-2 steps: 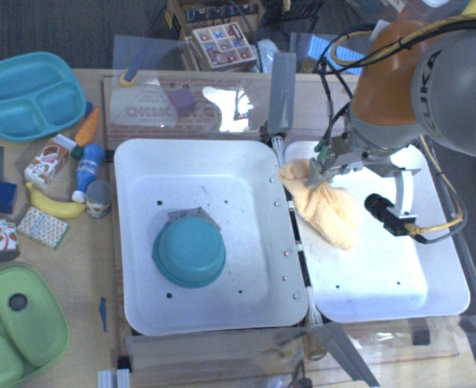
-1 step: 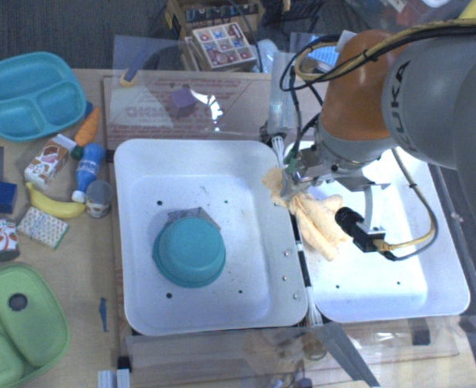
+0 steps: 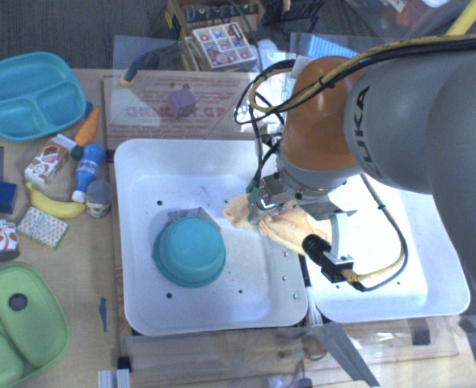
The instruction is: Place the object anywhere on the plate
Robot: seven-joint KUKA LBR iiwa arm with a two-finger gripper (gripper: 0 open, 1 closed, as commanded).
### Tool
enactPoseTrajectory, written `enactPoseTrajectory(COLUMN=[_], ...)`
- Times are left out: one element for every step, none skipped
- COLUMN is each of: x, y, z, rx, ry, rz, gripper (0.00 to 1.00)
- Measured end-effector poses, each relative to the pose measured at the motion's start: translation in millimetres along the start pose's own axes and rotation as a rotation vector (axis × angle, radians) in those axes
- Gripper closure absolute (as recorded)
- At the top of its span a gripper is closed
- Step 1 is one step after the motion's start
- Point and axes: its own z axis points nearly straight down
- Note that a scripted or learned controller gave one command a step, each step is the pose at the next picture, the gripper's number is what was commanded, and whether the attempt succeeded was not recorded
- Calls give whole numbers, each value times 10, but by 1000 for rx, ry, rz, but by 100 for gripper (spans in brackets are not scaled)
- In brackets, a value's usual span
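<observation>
Looking down at a slant on a bench w/ two white bins side by side. Left bin (image 3: 141, 184) takes up frame center; right bin (image 3: 431, 289) sits at lower right, mostly hidden by the arm. A big grey arm (image 3: 415, 95) w/ an orange band comes in from the right edge and bends down toward the frame's middle.

Gripper (image 3: 262, 204) is low over the seam btwn the two bins, just right of center. Wrist hardware hides it, so can't tell whether it is spread, pressed together or pinching anything. Right under and around it lies a pale yellow cloth (image 3: 290, 231), crumpled, draped over the left bin's right rim. It looks like the object to be moved, tho that's a judgement. Whether it's gripped: can't tell.

A teal round dish (image 3: 190, 251), prob. the plate, sits in the left bin, lower center of frame, near the cloth but apart from it, to its left.

Step in hand, as a judgement: the pick, w/ the gripper down at the cloth. Placing not yet done, since the cloth isn't on the dish.

Next move calls for a firm hold on the cloth, a lift clear of the rim, a short carry left, then release over the dish. Limp cloth may slip or trail.

Assorted toys, a blue tray (image 3: 31, 95) and a green tray (image 3: 15, 326) lie along the left edge, outside the bins.
</observation>
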Motion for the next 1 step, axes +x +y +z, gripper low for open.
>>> enactPoseTrajectory(x=[784], y=[30], z=[-15], rx=[0], ry=[-1], rz=[-171], gripper=[100])
